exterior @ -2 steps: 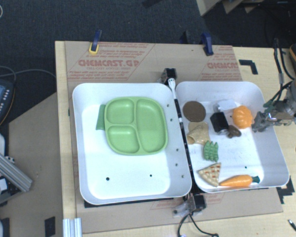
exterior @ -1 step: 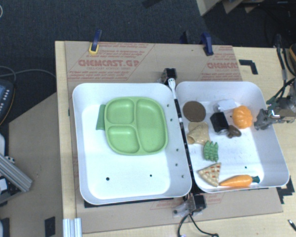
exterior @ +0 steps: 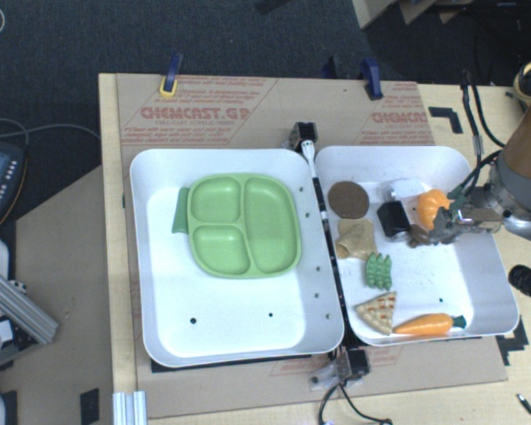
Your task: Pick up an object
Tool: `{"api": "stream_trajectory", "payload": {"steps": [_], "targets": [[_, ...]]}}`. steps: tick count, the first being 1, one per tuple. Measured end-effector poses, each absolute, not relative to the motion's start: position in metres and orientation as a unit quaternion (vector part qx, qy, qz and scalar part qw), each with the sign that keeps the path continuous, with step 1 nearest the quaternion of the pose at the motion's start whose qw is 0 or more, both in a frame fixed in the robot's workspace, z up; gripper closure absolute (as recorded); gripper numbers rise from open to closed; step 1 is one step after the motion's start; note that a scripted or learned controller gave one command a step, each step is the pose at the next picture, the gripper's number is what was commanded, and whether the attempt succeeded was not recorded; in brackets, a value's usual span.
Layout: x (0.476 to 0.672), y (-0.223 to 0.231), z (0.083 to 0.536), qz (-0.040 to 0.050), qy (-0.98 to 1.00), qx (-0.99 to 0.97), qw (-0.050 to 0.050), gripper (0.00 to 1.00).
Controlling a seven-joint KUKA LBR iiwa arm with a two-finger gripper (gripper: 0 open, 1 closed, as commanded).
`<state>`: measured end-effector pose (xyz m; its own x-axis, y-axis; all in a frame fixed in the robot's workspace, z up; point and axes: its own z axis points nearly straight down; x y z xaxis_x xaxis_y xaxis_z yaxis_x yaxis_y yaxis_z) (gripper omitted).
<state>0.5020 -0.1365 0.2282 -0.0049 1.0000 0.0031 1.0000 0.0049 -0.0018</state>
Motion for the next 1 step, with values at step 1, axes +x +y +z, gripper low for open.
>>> {"api": "stream_trajectory", "payload": {"steps": [1], "targets": [[0.4922, -0.0804, 0.2178, 0.0000, -0.709, -0.705, 0.002, 1.00]]}}
